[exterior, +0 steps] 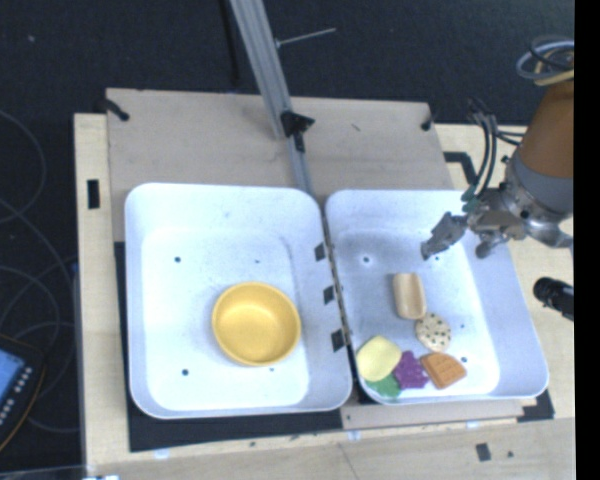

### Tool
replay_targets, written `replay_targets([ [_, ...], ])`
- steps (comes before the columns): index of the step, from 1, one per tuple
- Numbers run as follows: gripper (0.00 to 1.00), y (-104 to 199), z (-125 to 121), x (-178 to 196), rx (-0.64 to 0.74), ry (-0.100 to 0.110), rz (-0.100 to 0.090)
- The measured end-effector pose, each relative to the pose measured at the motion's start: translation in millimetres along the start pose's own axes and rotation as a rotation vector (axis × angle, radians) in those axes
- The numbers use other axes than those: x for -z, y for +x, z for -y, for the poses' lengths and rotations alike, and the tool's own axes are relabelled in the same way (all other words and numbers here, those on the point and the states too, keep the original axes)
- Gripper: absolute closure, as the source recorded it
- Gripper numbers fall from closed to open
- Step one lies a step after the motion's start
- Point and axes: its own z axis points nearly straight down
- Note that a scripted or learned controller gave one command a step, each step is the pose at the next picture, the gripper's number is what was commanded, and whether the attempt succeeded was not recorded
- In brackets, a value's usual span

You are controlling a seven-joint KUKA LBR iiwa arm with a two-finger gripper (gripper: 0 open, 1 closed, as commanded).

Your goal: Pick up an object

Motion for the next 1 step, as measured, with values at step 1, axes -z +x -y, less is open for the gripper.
replay_targets([
  [1,0.0,0.0,0.0,0.1,-0.001,0.0,0.0],
])
